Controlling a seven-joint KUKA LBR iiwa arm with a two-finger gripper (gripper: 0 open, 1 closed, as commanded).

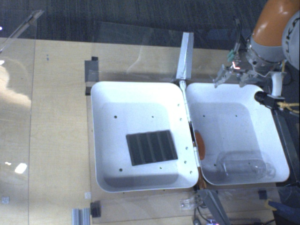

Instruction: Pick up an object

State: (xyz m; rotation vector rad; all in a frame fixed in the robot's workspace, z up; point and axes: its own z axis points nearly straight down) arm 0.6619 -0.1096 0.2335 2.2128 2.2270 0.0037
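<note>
A dark ribbed rectangular pad (pixel 151 147) lies flat in the left bin (pixel 108 107), towards its front. In the right bin (pixel 220 102) a clear plastic bottle (pixel 244 167) lies on its side near the front right corner. A small orange object (pixel 200 145) rests against that bin's left wall. My gripper (pixel 236 78) hangs over the far edge of the right bin, well away from all three objects. It is open with nothing between its fingers.
A metal post (pixel 185 55) stands upright behind the seam between the two bins. The arm's grey body with its orange band (pixel 276 13) fills the top right corner. Cables and a black fitting (pixel 269 100) run along the right bin's right rim.
</note>
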